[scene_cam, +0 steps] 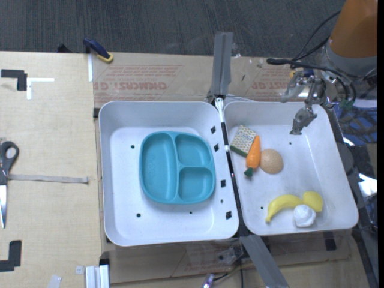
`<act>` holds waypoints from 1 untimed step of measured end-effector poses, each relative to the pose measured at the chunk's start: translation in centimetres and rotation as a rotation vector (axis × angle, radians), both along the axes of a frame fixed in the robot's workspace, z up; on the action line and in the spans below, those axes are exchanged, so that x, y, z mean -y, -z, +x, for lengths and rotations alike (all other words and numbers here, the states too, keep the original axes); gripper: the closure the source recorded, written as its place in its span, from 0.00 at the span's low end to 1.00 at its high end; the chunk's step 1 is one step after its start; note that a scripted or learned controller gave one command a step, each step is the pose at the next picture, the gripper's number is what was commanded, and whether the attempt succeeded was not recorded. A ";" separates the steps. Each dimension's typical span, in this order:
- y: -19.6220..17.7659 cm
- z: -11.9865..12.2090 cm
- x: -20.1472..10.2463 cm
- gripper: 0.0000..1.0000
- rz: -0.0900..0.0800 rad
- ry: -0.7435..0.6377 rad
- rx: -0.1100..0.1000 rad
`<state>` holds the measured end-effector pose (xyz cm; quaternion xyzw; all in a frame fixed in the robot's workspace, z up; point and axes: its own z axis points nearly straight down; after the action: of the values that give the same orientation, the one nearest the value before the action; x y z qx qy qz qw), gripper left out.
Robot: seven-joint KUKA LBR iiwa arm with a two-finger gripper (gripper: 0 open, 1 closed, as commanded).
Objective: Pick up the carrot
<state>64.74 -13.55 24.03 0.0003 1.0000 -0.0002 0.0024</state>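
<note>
The carrot [253, 153] is a small orange toy with a green tip. It lies in the right bin [336, 161] near the left wall, pointing toward the front. A speckled yellow-green sponge block [243, 138] touches its upper end and a tan ball [271, 161] touches its right side. My gripper [302, 116] hangs over the bin's back right part, above and to the right of the carrot and well apart from it. Nothing shows in its grasp.
A banana [281, 206], a yellow lemon [312, 201] and a white lump [304, 216] lie at the right bin's front. The left bin [114, 161] holds a blue divided plate [177, 167]. Scissors [6, 161] lie on the bench at far left.
</note>
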 end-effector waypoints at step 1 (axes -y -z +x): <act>4.7 -3.9 -7.5 0.00 0.001 -0.134 -0.001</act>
<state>60.83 -6.05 19.29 -0.0668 0.9978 0.0003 0.0021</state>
